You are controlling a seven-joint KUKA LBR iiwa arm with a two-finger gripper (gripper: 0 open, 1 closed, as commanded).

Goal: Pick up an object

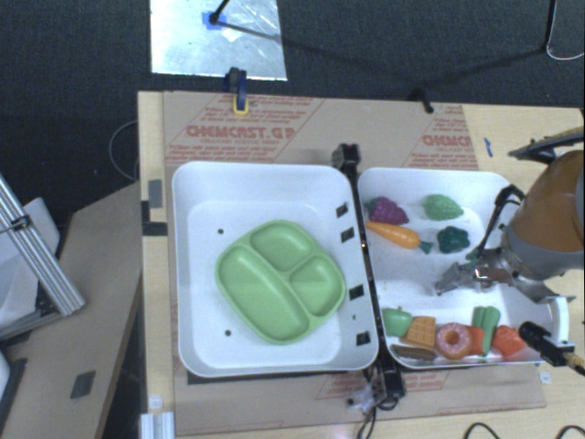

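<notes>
I am the arm, and I reach in from the right over the right bin (393, 183). My gripper (454, 280) hangs low above a bare white patch in the middle of that bin. I cannot tell how my jaws stand from up here, and I see no toy caught in them.

The toys I could pick lie all around me. A purple bunch of grapes (388, 211), an orange carrot (395, 235), a light green leafy toy (442, 207) and a dark green toy (452, 239) sit toward the far side. Along the near wall sit a green pepper (397, 321), a tan waffle piece (421, 331), a pink donut (453, 339), a green pod (485, 318) and a red toy (507, 339). The left bin (196, 245) holds a green divided plate (280, 280).

I think the best way is to choose one toy that sits apart, like the carrot or the dark green toy. I should come straight down over its middle, close around its thin side, and lift slowly. The near row is packed tight, so I might bump its neighbors.

The brown board (274, 122) under the bins has red writing. It looks like "CHEMCAST GP", and it shows again at the right.
</notes>
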